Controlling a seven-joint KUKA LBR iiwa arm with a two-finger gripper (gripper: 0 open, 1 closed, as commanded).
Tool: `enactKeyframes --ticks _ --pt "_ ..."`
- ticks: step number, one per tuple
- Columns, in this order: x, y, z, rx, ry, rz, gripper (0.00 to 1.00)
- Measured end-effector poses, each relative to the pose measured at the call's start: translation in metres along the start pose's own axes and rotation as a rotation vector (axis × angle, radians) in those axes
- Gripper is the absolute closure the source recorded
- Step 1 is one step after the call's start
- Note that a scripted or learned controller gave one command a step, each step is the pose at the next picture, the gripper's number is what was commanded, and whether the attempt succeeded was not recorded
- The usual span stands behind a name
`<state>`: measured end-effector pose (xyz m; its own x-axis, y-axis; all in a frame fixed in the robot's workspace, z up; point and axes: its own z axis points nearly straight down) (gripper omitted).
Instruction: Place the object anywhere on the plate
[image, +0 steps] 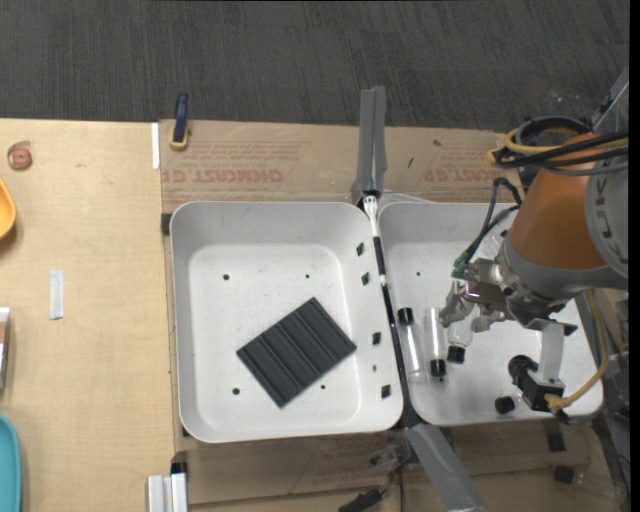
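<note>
Camera view finds the gripper (452, 330) low over the right bin (440, 400), probably hunting its object; its grip can't be judged. Dark ribbed plate (296, 351) waits in the left bin (190, 300).

Red print on the flat brown cardboard sheet (300, 160) behind the bins, upside down; letters too blurred to read.

Both bins (200, 300) white; plate (296, 351) dark grey, ribbed; arm band (560, 225) orange.
</note>
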<state>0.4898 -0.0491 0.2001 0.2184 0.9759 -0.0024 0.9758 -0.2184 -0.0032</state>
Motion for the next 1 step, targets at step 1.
enactKeyframes --ticks 1 --pt "0.0701 -0.0104 -0.0270 0.000 -0.001 0.092 1.00"
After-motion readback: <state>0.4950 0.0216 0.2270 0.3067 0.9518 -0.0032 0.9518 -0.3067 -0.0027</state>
